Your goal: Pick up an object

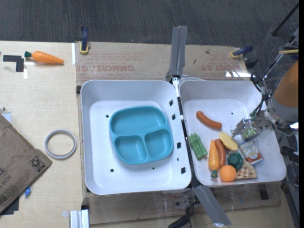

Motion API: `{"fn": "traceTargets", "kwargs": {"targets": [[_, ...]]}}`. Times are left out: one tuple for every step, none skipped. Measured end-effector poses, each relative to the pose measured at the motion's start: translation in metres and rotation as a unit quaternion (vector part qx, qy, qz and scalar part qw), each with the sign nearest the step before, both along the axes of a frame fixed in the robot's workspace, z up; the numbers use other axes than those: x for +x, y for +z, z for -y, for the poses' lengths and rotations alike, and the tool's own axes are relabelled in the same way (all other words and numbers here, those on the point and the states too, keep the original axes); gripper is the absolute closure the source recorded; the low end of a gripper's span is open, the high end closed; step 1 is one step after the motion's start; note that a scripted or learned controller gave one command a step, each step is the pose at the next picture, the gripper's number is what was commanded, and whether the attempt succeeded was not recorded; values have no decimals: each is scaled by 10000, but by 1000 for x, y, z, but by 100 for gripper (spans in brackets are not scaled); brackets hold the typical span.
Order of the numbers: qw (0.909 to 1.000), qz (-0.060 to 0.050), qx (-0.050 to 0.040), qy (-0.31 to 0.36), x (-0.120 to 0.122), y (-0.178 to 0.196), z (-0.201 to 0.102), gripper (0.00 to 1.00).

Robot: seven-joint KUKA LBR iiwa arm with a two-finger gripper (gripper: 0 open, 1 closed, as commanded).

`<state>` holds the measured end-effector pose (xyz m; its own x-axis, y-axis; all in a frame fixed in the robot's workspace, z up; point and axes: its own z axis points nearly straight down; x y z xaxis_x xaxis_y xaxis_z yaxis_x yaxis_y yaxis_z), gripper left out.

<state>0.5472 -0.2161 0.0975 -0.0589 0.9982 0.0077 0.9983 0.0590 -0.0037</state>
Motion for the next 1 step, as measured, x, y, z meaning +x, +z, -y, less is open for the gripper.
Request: {"fn": "traceTargets", "kwargs": {"targets": [[10000,4,-33,-28,0,10,5,100]]}}
